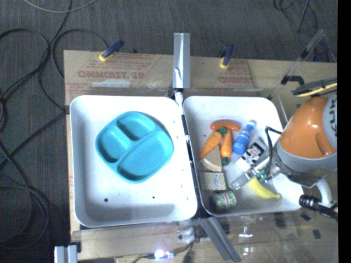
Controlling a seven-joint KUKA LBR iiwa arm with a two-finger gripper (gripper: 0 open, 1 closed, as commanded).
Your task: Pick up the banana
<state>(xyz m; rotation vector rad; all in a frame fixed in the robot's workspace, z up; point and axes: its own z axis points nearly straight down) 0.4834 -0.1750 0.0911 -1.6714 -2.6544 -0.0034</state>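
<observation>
The yellow banana point(263, 189) lies near the front right corner of the right bin point(193, 147), partly under the wrist of the arm. My gripper point(245, 178) hangs low over the bin floor just left of the banana's upper end, close to it or touching it. The grey arm with its orange band point(307, 137) comes in from the right and hides the bin's right side.
Crowded to the gripper's left in the right bin are a carrot point(211, 143), a red sausage point(225, 126), a blue bottle point(243, 137), a bread slice point(212, 161), a patterned can point(213, 181) and a green can point(223, 200). A blue divided plate point(135, 146) sits in the left bin point(82, 190).
</observation>
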